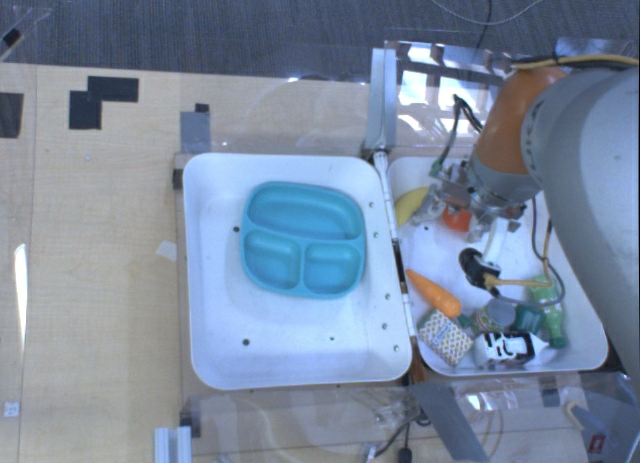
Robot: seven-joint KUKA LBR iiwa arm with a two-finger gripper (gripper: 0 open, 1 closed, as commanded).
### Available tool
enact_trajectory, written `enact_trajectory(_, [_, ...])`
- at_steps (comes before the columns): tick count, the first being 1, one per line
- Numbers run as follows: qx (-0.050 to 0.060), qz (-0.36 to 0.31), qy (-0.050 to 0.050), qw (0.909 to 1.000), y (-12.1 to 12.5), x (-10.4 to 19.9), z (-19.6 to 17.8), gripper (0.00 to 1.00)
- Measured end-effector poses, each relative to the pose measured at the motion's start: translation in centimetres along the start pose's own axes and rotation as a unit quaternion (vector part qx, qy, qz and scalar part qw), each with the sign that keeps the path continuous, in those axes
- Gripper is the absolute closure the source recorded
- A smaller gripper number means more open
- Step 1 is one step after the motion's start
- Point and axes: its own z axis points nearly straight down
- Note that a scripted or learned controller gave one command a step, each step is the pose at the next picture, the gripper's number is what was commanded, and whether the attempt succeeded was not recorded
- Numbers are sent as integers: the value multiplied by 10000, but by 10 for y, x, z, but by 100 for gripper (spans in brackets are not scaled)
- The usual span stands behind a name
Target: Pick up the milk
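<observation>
Nearest to us, at the bottom edge of the right bin (pixel 428 254), lies the milk (pixel 506 348), a small white carton with black patches, on its side in the lower right of the frame. Just left of it we see a little patterned box (pixel 445 337), tilted and close to the bin's lower left corner. Right of the milk stands a green bottle (pixel 551 317), and a grey object (pixel 498 311) sits just above the carton. An orange carrot (pixel 435 293) lies at a slant above the box, along the bin's left wall. Higher up, a yellow banana (pixel 407 207) rests near the top left corner of that bin.

The hand (pixel 468 201) hangs over the upper part of the right bin, well apart from the milk, below the grey arm (pixel 590 151) that fills the right side of the frame. A small red-orange thing (pixel 457 219) shows right under it. We cannot tell how far the hand is open, nor whether it has hold of anything.

The left bin (pixel 212 351) holds a blue divided plate (pixel 303 239) near its middle. Both bins sit on the pale wooden tabletop (pixel 90 271).
</observation>
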Motion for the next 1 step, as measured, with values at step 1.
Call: enact_trajectory(1, [0,-1233,-2,9924,44,-55,1,0])
